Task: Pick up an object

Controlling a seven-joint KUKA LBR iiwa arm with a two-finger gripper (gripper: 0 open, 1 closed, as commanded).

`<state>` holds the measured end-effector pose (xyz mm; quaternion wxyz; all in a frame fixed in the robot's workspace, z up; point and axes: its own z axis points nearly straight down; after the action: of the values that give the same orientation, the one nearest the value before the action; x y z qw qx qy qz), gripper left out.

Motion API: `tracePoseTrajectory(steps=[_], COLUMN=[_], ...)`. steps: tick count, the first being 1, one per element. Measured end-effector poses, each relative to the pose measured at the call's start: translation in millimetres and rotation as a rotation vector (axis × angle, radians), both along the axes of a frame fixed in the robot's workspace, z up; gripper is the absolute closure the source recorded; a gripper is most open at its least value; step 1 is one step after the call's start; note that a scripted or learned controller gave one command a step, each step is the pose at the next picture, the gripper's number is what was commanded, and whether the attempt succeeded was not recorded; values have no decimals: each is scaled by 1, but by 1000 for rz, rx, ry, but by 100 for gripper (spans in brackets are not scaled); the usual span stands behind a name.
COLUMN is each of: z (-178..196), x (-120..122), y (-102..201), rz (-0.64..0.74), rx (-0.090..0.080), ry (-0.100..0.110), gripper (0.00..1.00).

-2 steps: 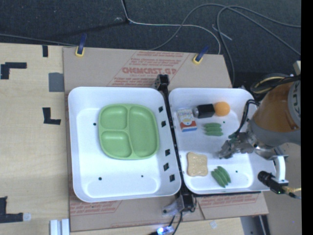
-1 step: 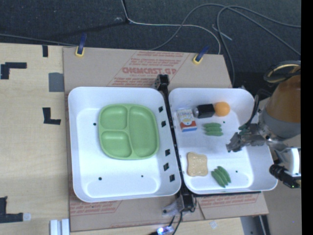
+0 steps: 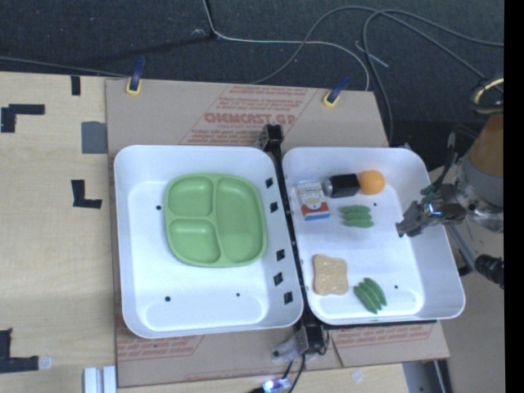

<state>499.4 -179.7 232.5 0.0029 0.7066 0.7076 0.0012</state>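
Lowest in the frame, a pea pod (image 3: 370, 294) and a slice of toast (image 3: 330, 274) lie in the right bin (image 3: 438, 297), while the gripper (image 3: 412, 222) hovers at its right rim, its fingers' state unclear, so it should centre squarely over one item before descending.

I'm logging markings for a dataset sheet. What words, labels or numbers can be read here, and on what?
"CHEMCAST GP": red print, repeated, on the brown board under the bins; only the line nearest the left bin reads clearly, and even there the last letters are doubtful.
Small carton in the right bin: printed label, too small and blurred to read.
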Motion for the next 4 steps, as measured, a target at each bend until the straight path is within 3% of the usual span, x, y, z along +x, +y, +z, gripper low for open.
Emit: tracePoseTrajectory(steps=[1,2,3,4], z=[1,6,3,8], x=[0,9,0,6], y=[0,58,108,168], rz=[-1,6,4,6], rx=[2,5,4,4], ry=[6,6,8,7], gripper=[100,100,100,100])
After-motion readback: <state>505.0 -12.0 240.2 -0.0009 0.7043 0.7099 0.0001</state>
